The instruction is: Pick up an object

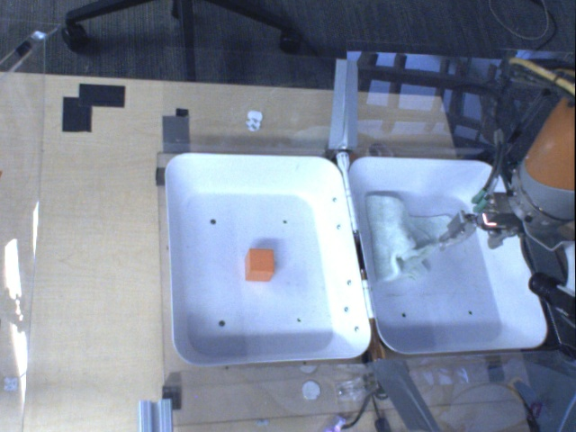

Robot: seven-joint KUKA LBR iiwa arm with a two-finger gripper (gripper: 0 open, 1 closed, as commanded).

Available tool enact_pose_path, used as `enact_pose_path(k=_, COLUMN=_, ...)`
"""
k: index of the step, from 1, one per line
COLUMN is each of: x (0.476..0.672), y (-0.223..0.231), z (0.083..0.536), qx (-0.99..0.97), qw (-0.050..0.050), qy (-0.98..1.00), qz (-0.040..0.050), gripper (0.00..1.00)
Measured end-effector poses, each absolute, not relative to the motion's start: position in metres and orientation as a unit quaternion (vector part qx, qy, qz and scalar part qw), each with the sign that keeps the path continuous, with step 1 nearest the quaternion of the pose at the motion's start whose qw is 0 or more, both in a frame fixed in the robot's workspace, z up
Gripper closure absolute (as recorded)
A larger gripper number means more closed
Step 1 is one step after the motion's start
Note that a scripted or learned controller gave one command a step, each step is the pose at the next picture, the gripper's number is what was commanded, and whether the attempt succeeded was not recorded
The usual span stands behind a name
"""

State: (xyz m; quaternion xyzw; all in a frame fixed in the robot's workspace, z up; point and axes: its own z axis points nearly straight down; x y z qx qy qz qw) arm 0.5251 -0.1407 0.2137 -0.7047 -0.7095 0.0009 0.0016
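Observation:
A small orange cube [260, 265] sits near the middle of the left bin [193, 183]. A pale, whitish-green rolled object [385, 228] lies lengthwise along the left side of the right bin [468, 318]. My gripper [423, 254] reaches in from the right, low over the right bin. Its tip is at the lower right side of the pale roll, touching it or nearly so. The grey arm with its orange band [551, 156] stands at the right edge.
The bins meet at a raised rim [353, 241] between them. A metal frame [423, 88] runs behind the right bin. Wooden bench surface [81, 241] lies to the left, and a chair base [180, 7] stands on the floor beyond.

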Motion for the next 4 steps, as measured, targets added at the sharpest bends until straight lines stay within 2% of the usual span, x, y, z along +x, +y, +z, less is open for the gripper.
enact_pose_path(k=1, x=0.537, y=-0.165, z=0.093, qx=-0.734, qw=-0.001, qy=-0.679, qz=-0.001, gripper=0.0)
enact_pose_path(k=2, x=0.538, y=-0.164, z=0.1, qx=-0.734, qw=0.0, qy=-0.68, qz=-0.0006, gripper=1.0)
enact_pose_path(k=3, x=0.55, y=-0.112, z=0.18, qx=-0.805, qw=0.001, qy=-0.593, qz=0.0008, gripper=1.0)
enact_pose_path(k=4, x=0.559, y=-0.077, z=0.181, qx=-0.867, qw=0.001, qy=-0.499, qz=0.0016, gripper=1.0)
